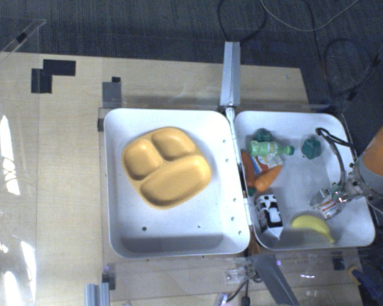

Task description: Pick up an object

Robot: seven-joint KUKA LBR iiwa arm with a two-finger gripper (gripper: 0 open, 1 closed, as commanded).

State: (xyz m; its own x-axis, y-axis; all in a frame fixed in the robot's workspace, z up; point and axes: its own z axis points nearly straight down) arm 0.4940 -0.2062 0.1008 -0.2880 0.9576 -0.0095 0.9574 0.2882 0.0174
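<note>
- Just beside the pincer (327,204), toward the near wall of the right bin (364,238), lies a smooth curved yellow banana (313,225).
- Farther left, a tapered orange carrot (267,178).
- Pincer's spread: cannot tell.

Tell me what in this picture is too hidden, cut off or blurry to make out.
- Arm: cut off by the camera view's right edge.
- Gripper: too small and blurred to read its state or whether it touches the banana.
- Black-and-white item: too blurry to identify.
- Orange pieces by the divider: overlapping, their shapes unclear.
</note>
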